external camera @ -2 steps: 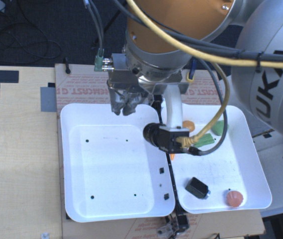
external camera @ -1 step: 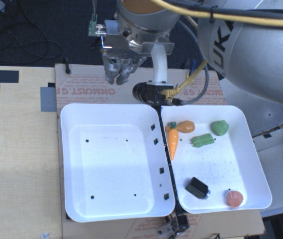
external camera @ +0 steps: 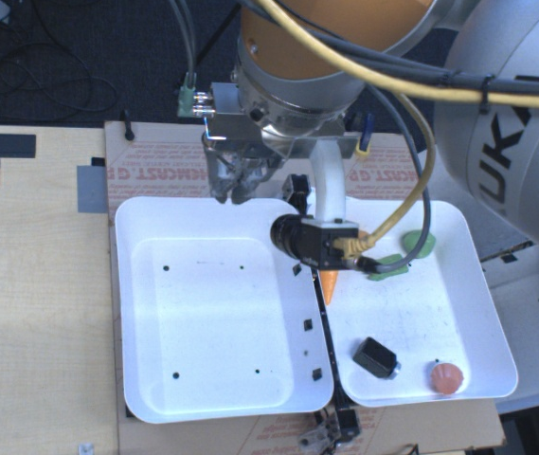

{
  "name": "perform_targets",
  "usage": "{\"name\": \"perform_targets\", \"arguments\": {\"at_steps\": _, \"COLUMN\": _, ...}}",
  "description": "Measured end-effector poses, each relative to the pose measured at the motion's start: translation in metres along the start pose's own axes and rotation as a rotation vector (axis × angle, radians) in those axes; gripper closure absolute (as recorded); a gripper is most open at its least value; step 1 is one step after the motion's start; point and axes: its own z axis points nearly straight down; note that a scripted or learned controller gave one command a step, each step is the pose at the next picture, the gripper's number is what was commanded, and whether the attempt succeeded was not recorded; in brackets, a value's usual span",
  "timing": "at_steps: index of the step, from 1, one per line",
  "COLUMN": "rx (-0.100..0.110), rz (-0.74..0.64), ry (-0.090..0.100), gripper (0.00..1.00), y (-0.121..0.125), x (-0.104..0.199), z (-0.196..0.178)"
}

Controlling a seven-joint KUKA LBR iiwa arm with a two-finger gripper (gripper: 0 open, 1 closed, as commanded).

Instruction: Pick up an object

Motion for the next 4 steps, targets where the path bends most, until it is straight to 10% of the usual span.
{"name": "perform_targets", "arguments": {"at_steps": 1, "rx": -0.006, "rz": 0.003, "ry": 0.001, "gripper": 1.00, "y": 0.022, "x": 0.001, "z": -0.039}}
{"name": "perform_targets", "arguments": {"at_steps": 2, "rx": -0.001, "rz": 0.002, "ry": -0.001, "gripper": 0.00, "y": 0.021, "x": 0.001, "z": -0.037}}
{"name": "perform_targets", "arguments": {"at_steps": 3, "rx": 0.003, "rz": -0.001, "ry": -0.003, "gripper": 1.00, "y": 0.021, "x": 0.002, "z": -0.046}}
{"name": "perform_targets", "arguments": {"at_steps": 4, "rx": 0.007, "rz": -0.006, "ry": -0.004, "gripper": 1.00, "y": 0.020, "x": 0.003, "z": -0.056}}
